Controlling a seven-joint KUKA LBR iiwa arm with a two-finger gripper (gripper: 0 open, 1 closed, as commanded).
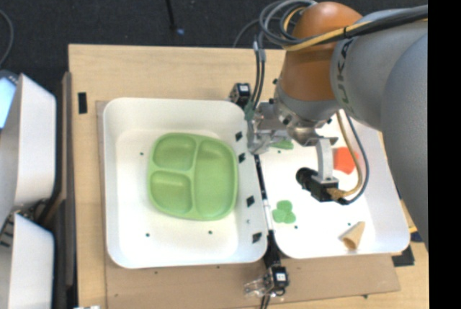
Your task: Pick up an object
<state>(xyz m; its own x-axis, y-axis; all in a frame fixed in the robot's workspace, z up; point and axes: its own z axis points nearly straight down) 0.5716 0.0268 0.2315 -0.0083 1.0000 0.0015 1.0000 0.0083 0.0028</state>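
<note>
The arm reaches in from the right, and its gripper (261, 142) hangs over the far left part of the right bin (382, 232), close to the divider between the bins. A small green piece (283, 145) shows just beside the gripper; I cannot tell whether it is held. Also in the right bin lie a green leaf-shaped object (284, 212), an orange block (344, 160) partly behind the wrist hardware, and a tan cone (354, 234) near the front edge.
A green divided plate (193, 175) lies in the middle of the left bin (126, 243). The bins sit on a wooden bench (166, 59). White equipment (25, 149) stands at the far left.
</note>
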